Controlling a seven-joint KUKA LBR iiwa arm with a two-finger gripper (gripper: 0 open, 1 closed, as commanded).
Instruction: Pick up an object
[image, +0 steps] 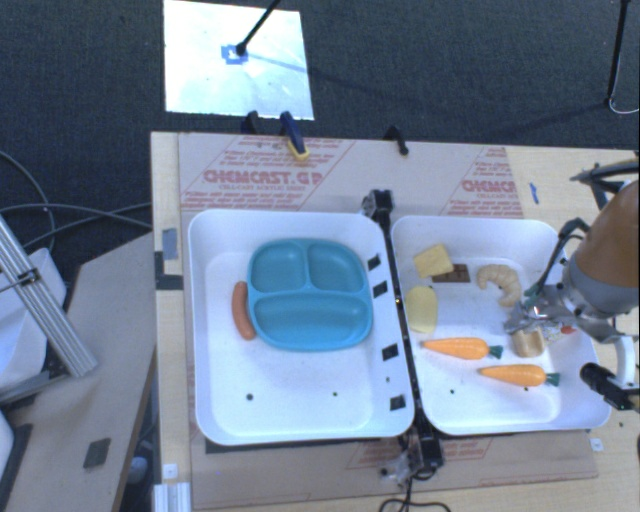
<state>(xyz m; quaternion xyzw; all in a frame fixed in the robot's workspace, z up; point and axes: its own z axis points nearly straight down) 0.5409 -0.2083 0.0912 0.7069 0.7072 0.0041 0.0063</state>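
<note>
My gripper (527, 322) hangs low over the right side of the right bin (470, 226), reaching in from the right on the grey arm (605, 260). A small tan block (527, 344) lies directly beneath it, touching or nearly touching. A curved beige pastry-like piece (500, 280) lies just behind the gripper. Two orange carrots are in front of it, one (455, 348) to the left and one (512, 375) nearer the front wall. Nothing visibly hangs from the gripper.
The right bin also holds a yellow cheese wedge (433, 260), a small brown piece (457, 273) and a pale yellow piece (422, 308). In the left bin (290, 405) lie a blue divided plate (308, 296) and a sausage (241, 310).
</note>
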